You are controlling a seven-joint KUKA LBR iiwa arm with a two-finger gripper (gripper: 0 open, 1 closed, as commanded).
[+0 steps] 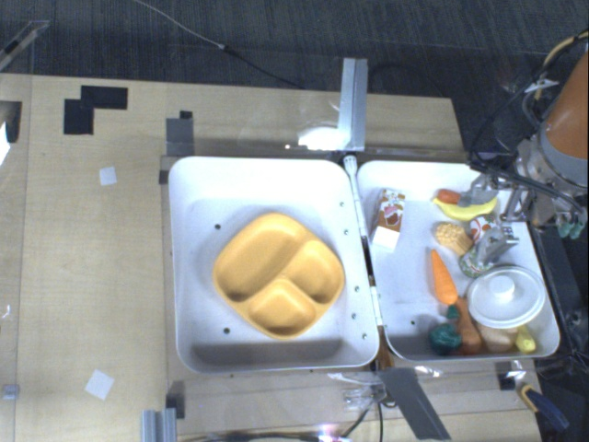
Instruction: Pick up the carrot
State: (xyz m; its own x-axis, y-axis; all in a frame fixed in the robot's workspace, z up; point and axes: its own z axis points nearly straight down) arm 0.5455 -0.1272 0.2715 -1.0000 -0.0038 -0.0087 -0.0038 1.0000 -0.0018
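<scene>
Camera view: we note the carrot (444, 277) lying lengthwise in the right bin (409, 325), just left of a white lidded bowl (503, 296). The tool (490, 239) hangs over the bin's right side, above a banana (466, 209) and near the carrot's far end; we cannot tell its opening. A yellow divided plate (278, 273) sits in the left bin (198, 210) on the worktop (83, 274).

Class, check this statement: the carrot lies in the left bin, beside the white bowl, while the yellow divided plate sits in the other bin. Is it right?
Not quite. The camera view shows the carrot in the right bin, beside the white bowl. The yellow divided plate sits in the other bin, the left one.
</scene>
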